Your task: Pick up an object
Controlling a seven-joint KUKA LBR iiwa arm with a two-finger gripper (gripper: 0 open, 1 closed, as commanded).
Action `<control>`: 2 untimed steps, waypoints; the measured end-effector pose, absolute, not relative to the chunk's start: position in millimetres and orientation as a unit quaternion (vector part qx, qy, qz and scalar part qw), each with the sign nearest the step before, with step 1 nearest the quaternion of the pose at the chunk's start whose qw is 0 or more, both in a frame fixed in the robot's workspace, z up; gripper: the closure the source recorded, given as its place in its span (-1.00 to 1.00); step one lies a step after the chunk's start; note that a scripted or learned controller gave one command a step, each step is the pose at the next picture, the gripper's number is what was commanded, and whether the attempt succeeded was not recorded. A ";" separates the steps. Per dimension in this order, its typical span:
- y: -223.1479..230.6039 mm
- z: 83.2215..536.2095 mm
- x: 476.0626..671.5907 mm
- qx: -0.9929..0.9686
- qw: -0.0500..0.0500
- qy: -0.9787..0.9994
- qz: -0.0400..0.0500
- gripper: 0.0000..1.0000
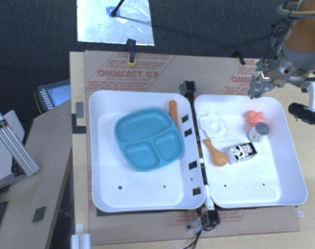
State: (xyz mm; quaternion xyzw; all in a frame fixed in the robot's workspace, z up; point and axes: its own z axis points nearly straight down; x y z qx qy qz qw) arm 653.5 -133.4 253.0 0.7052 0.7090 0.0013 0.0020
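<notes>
Hovering: gripper [256, 91] over right bin [289, 154] far rim | grip state unclear | bin's near half bare

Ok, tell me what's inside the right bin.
The right bin holds a white fried-egg toy, tan spoon, cow-print carton, grey can and pink toy. Nothing looks covered.

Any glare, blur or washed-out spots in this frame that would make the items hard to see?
Camera view: the shiny sheet behind the bench glares; the white bins look bright, so the pale white item barely stands out; the claw is soft and blurred; the blue tray reads clearly.
</notes>
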 end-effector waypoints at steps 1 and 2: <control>-81.4 239.8 638.9 0.704 0.000 0.710 0.000 1.00; -26.9 246.0 623.6 0.704 0.000 0.710 0.001 1.00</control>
